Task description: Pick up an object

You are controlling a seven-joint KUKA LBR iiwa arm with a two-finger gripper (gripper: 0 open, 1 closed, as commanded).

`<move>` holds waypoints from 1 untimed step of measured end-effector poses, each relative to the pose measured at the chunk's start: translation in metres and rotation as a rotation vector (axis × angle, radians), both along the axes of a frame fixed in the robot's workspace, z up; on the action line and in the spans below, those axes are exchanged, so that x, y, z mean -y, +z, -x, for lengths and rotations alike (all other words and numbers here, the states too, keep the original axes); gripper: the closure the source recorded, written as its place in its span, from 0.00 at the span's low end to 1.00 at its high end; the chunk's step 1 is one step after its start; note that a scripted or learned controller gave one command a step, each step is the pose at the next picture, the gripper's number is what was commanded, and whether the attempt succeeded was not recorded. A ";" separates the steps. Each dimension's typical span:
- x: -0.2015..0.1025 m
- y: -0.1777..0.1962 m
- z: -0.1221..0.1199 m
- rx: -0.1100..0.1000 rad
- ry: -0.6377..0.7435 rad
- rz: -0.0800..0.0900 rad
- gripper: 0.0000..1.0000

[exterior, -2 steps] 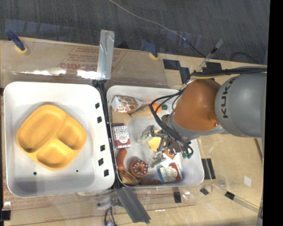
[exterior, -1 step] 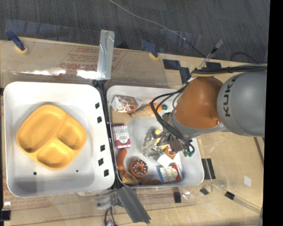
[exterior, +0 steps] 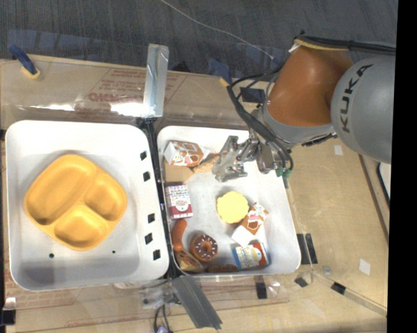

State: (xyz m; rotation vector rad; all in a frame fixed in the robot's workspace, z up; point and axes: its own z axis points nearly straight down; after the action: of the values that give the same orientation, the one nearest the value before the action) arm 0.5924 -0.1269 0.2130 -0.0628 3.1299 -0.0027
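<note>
Gripper [exterior: 230, 163] hovers at right bin's [exterior: 288, 226] far end, grip state unclear; approach step, next descend onto yellow disc [exterior: 232, 207]

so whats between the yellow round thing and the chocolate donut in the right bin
Bare white bin floor lies between the yellow round piece and the chocolate donut in the camera view.

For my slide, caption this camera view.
Gripper over the right bin of toy food; yellow tray in the left bin.
</note>
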 end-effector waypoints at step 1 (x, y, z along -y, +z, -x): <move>-0.004 0.048 -0.064 -0.005 -0.198 -0.002 1.00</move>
State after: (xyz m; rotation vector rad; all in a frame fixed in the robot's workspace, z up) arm 0.6560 -0.1229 0.2608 0.2474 3.1261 -0.0017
